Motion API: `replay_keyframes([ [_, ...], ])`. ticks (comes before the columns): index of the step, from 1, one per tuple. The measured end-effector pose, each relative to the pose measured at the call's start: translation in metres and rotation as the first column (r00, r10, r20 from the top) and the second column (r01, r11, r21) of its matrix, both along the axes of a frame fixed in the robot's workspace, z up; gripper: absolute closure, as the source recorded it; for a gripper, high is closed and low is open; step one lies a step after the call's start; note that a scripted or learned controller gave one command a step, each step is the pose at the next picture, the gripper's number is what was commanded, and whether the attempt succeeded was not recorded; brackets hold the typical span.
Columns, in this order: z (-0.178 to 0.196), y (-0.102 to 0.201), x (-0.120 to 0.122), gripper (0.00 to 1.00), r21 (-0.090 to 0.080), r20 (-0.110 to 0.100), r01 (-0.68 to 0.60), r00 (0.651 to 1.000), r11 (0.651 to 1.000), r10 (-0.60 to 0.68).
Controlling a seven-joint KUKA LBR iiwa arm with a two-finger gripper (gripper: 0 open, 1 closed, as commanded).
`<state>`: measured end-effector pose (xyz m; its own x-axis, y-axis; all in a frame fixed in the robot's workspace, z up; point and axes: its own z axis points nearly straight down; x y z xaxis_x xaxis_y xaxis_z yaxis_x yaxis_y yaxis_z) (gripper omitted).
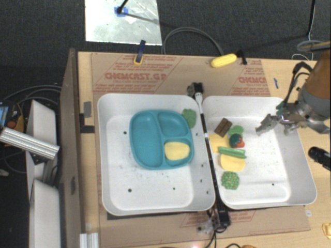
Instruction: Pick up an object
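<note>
The right bin point(289, 190) holds a cluster of small toy items along its left side: a brown block point(223, 126), a green and red piece point(236, 137), a thin green stick point(231, 152), a flat yellow piece point(232, 163) and a green knobbly ball point(230, 180). My gripper point(274, 127) hangs over the upper right part of this bin, to the right of the cluster and apart from it. Its fingers are spread open with nothing between them.
In the left bin point(119, 190) lies a blue divided plate point(150, 138) with a yellow lump point(177, 150) in one compartment and a green piece point(189, 117) at its rim. A yellow object point(223, 61) lies on the cardboard behind the bins.
</note>
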<state>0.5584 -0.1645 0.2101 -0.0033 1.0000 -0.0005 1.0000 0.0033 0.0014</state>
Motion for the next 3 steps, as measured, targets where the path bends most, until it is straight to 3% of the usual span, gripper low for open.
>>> replay_keyframes([
  [1,-0.110,0.039,0.015,0.00,0.003,-0.004,-0.005,1.000,1.000,0.005],
  [2,-0.107,-0.013,0.064,0.00,-0.003,0.006,0.003,1.000,1.000,-0.003],
  [3,-0.127,0.032,0.030,0.00,0.003,-0.005,-0.003,1.000,1.000,0.003],
])
